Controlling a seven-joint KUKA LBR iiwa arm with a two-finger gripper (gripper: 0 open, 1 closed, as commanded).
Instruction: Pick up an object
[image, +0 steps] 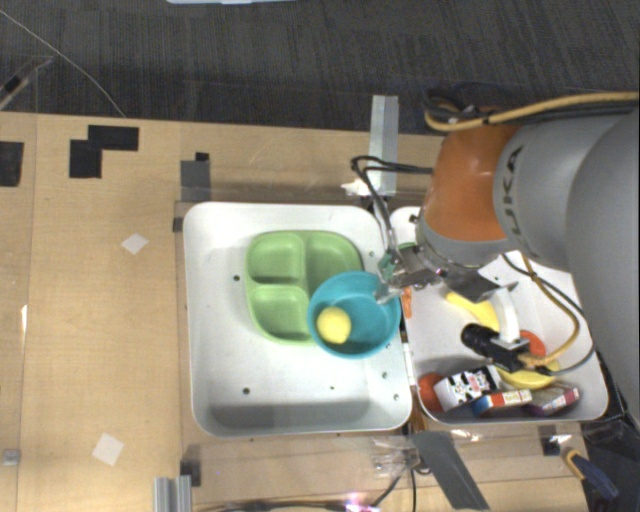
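Left bin (215, 400), holding green divided tray (285, 270). Teal bowl (352, 315) overlapping tray's 4 o'clock corner, yellow ball (334, 324) inside. Jaws (392, 280) at bowl's 2 o'clock rim, ball toward 8 o'clock; spread impossible to tell.

You can make out part of the maker's lettering, "UK", in dark letters on the grey arm (560, 190); the bottle (462, 388) label is too small to read.
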